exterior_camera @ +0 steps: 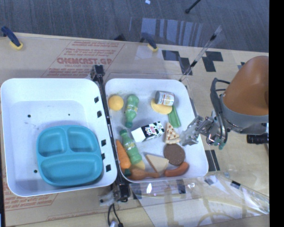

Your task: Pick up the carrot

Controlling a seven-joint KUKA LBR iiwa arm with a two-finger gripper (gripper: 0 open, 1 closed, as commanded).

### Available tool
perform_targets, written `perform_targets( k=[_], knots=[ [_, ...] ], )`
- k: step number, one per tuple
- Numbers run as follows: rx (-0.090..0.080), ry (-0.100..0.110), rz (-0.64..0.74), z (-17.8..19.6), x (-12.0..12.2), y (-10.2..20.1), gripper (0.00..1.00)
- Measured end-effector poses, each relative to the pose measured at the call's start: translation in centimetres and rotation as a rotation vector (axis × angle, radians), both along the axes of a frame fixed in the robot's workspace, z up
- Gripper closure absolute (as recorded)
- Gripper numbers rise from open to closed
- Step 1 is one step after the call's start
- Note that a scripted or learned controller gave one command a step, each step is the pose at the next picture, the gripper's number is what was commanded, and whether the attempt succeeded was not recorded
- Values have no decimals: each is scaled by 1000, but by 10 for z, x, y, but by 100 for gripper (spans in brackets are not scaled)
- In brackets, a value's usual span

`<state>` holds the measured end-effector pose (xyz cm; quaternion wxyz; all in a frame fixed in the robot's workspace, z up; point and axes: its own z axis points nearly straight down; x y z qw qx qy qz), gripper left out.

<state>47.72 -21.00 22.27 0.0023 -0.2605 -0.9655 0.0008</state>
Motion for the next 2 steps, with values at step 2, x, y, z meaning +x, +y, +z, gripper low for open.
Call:
perform_targets(
  k=[2],
  knots=[
    [-1,-6,971,56,1,0,100]
  ],
)
